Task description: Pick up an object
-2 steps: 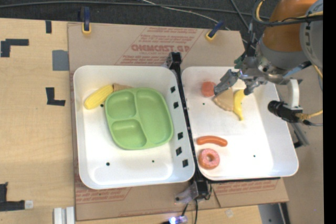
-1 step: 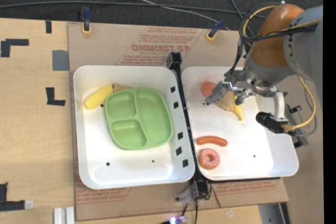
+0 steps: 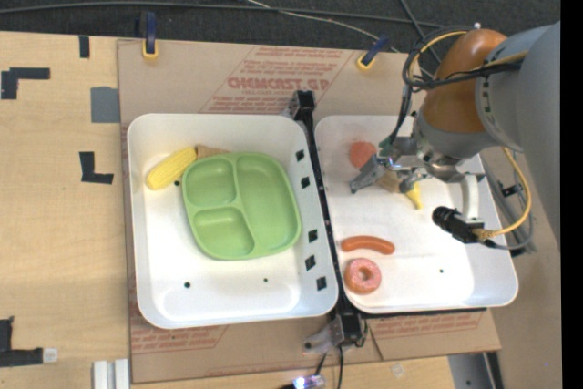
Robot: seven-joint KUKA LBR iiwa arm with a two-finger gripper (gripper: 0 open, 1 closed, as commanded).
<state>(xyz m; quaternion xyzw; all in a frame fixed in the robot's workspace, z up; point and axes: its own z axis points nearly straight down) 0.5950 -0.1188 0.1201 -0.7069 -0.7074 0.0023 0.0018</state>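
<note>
Camera view, from above at a slant. The jaws [image 3: 375, 173] hang low over the upper half of the right bin [image 3: 492, 282], near the wall it shares with the left bin; whether they stand apart or together cannot be told, since the grey metal tips merge with the items beneath them, and nothing is seen held between them.

Key relation: a reddish rounded piece [image 3: 362, 152] lies just beside the jaws, toward the bin's upper-left corner, partly hidden by the tip. A small yellow piece [image 3: 413, 195] lies just beside them on the opposite side, toward the bin's middle, its long axis slanting down toward the right edge. Judged from this, either piece is the nearest candidate for the pick, calling for little sideways travel.

Further out, near the right bin's lower-left corner, an orange sausage-shaped toy [image 3: 367, 244] lies with its long axis roughly parallel to the lower edge. Just below it sits a pink ring-shaped doughnut toy [image 3: 363, 275]. Both look smooth and moulded.

The left bin [image 3: 150, 287] holds a green tray [image 3: 241, 204] with 3 compartments, matt plastic, rounded corners. A yellow corn cob toy [image 3: 170, 168], ribbed in texture, lies near the upper-left corner, touching the tray's edge, long axis slanting.

Both bins rest on a cardboard sheet [image 3: 264, 77] clamped to the desk [image 3: 55, 196].
</note>
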